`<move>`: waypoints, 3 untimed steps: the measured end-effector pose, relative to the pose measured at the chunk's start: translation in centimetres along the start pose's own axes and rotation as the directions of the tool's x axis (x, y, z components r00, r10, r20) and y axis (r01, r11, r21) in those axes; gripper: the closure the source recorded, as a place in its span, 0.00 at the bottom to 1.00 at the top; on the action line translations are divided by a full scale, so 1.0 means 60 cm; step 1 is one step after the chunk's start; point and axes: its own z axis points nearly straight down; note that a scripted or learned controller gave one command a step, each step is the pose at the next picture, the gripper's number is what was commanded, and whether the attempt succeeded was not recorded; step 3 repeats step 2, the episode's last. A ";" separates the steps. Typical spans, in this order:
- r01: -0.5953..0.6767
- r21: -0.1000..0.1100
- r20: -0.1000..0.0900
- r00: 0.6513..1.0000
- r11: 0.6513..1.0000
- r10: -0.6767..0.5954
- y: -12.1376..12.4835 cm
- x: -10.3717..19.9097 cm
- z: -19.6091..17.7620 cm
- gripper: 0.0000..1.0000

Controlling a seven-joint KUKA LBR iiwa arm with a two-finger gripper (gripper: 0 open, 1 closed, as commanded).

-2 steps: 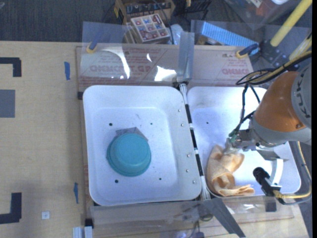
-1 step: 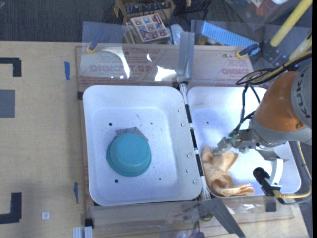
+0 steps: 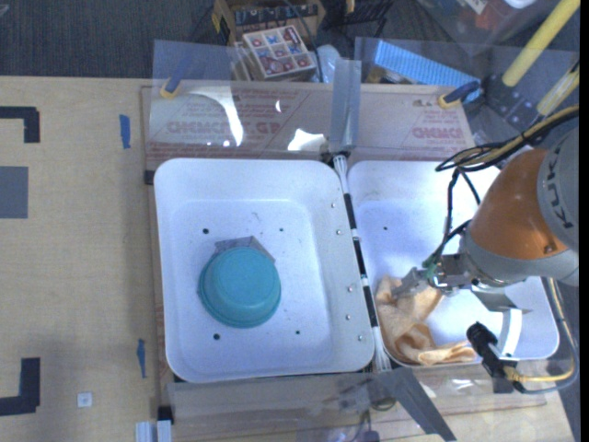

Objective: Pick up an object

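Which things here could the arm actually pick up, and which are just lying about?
Pickable:
- teal bowl, upside down in the left bin
- tan cloth, crumpled in the right bin, gripper right at it

Lying about:
- patterned box behind the bins
- blue tape on the bench

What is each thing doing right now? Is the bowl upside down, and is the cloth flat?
Teal bowl: upside down, alone in the left bin.
Tan cloth: crumpled, not flat, in the right bin's near corner.
Gripper: low over the cloth's upper edge, at the end of the arm.
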 end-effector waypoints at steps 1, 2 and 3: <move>-0.003 -0.004 -0.001 1.000 1.000 0.003 0.002 -0.001 -0.018 1.00; 0.273 0.014 -0.003 0.962 0.962 -0.273 0.073 0.073 -0.154 1.00; 0.273 0.014 -0.003 0.962 0.962 -0.273 0.073 0.073 -0.154 1.00</move>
